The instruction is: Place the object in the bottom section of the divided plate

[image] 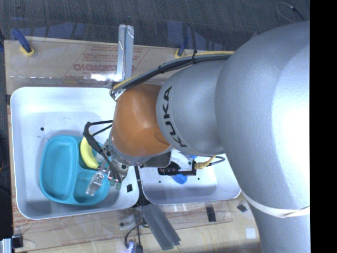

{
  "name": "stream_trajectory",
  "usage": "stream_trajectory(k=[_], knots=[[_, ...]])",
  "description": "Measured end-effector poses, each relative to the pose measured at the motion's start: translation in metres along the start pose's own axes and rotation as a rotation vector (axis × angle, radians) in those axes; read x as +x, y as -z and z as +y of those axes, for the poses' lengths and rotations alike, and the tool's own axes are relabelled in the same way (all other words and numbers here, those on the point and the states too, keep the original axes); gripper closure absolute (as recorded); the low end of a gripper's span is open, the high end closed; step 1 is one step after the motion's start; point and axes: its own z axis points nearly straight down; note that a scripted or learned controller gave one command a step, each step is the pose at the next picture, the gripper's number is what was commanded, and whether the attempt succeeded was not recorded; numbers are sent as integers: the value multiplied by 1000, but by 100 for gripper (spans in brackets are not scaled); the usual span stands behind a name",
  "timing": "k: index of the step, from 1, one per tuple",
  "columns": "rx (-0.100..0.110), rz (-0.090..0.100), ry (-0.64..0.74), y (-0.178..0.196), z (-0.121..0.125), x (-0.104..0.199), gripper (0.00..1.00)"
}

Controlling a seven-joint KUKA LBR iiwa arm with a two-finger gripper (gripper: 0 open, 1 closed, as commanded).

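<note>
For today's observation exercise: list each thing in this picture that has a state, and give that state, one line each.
Divided plate: upright in the left bin, blue.
Yellow object: lying on the plate's right side, by the gripper.
Gripper: low over the plate's right side.
Left bin: holds the plate.
Right bin: holds a small blue object.

The big grey arm casing [253, 104] looks like smooth painted metal with a soft satin sheen, and the orange band [138, 123] is glossier. The turquoise divided plate [59, 167] reads as smooth matt plastic, and the yellow banana-shaped object [88, 154] as shiny plastic. Both white bins [31, 109] look like smooth plastic. The bench top [63, 59] is pale wood-like board, and the small gripper [97, 182] is bare shiny metal.
</note>
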Motion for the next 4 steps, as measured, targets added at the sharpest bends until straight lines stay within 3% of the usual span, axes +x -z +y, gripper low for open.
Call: stream_trajectory(k=[1, 2, 3, 4], knots=[[-1, -1, 4, 10, 1, -1, 100], [-1, -3, 151, 44, 66, 29, 100], [-1, -3, 128, 89, 100, 45, 100], [0, -3, 272, 77, -19, -10, 100]])
